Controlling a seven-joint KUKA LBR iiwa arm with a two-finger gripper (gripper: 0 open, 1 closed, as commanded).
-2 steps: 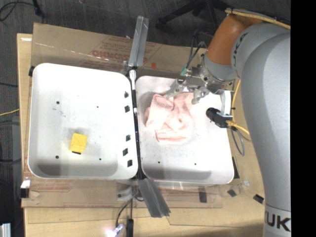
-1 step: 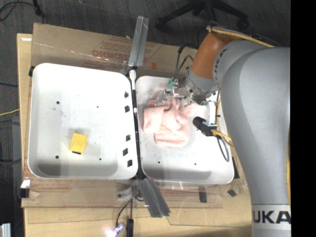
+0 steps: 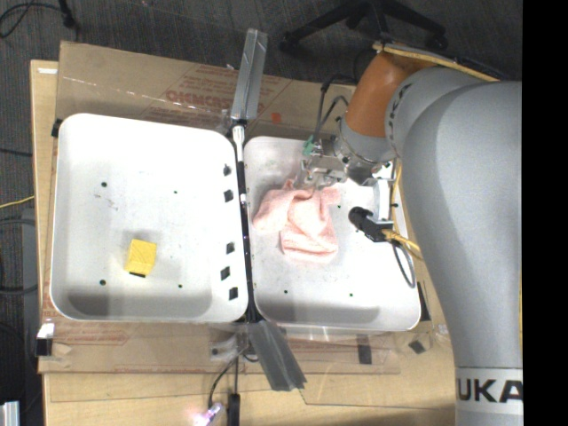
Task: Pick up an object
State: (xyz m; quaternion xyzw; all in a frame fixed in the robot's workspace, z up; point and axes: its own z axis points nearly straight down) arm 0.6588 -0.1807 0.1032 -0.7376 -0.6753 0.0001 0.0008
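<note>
We saw the gripper (image 3: 318, 172) lowered at the upper edge of the crumpled pink cloth (image 3: 300, 222) in the right bin (image 3: 390, 307), though we could not tell its grasp, while a yellow block (image 3: 141, 256) lay in the left bin (image 3: 80, 140).
</note>
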